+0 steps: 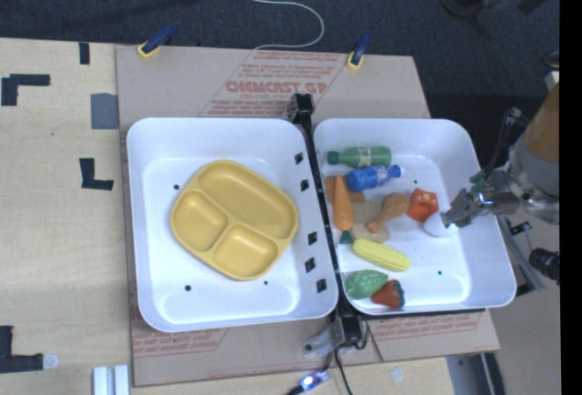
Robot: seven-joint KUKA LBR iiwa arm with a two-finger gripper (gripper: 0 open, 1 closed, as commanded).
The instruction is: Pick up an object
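The right bin (455,140) is crowded on its 9 o'clock half: green bottle (360,156), blue bottle (373,176), carrot (342,203), drumstick (393,208), corn cob (381,255). Bare floor lies toward 3 and 5 o'clock. In the left bin (145,156), the yellow divided plate (235,218) fills the centre.

Right bin (455,140) holds toy foods, all lying flat. Green bottle (360,156) along far side; blue bottle (372,177) just nearer. Orange carrot (342,203) by the left wall. Tan drumstick (389,209) mid-bin, red tomato piece (422,205) beside it. Yellow corn (381,255) nearer; green vegetable (364,282) touching a strawberry (389,295).
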